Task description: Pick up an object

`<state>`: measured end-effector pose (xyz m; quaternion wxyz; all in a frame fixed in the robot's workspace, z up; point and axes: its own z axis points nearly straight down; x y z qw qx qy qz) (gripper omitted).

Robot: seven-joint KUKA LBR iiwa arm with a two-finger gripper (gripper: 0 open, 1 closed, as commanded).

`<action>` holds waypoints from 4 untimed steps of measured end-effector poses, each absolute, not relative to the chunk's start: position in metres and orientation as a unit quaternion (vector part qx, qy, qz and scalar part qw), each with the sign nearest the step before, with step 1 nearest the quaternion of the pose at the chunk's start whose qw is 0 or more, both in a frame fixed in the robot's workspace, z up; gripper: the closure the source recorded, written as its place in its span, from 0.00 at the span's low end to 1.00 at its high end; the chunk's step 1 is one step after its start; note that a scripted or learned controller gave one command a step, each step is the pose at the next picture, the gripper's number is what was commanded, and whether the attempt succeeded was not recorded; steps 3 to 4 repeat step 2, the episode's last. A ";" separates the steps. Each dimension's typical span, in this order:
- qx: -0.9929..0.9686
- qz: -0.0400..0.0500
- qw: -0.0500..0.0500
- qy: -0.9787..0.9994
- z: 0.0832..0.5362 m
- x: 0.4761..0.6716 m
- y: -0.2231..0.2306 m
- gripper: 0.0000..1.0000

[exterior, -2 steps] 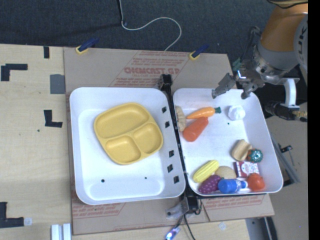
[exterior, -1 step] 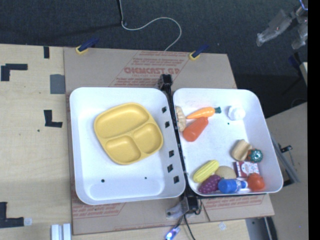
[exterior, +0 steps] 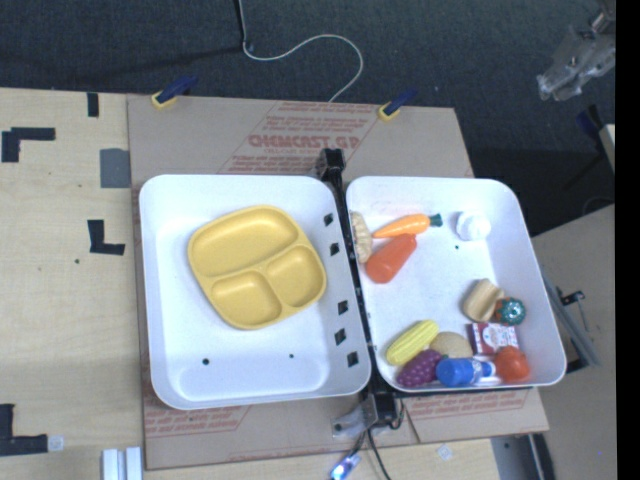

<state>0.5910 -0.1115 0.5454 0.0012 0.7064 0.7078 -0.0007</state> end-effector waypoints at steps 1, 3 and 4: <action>0.705 -0.003 -0.004 0.709 0.475 0.542 -0.053 1.00; 0.706 -0.006 -0.007 0.709 0.341 0.501 -0.006 1.00; 0.706 -0.006 -0.007 0.709 0.341 0.501 -0.006 1.00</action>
